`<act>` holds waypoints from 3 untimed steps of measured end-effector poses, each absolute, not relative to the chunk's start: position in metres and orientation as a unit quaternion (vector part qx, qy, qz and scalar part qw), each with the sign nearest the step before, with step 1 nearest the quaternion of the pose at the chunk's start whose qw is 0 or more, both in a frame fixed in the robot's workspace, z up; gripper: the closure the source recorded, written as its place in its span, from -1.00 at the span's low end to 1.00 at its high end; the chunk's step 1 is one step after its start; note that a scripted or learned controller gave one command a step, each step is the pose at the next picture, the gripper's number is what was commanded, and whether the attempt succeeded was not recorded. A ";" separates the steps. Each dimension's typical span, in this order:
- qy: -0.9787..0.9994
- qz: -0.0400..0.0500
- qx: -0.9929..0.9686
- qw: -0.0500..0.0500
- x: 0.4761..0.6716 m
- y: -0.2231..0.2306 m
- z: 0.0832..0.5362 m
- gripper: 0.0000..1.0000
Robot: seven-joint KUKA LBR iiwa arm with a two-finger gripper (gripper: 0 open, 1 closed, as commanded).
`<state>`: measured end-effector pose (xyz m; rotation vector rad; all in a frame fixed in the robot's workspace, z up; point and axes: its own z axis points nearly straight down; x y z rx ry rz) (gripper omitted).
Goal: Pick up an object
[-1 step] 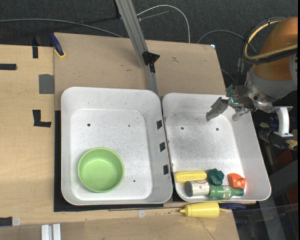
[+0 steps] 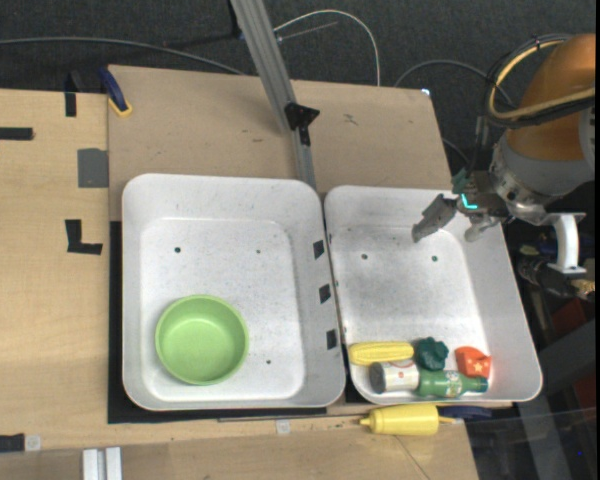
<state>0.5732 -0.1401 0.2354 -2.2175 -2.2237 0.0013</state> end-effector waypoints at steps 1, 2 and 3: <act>-0.708 0.003 -0.707 0.003 0.576 -0.137 0.172 -1.00; -0.707 0.003 -0.707 0.002 0.574 -0.147 0.119 -1.00; -0.708 0.001 -0.706 0.000 0.574 -0.146 0.088 -1.00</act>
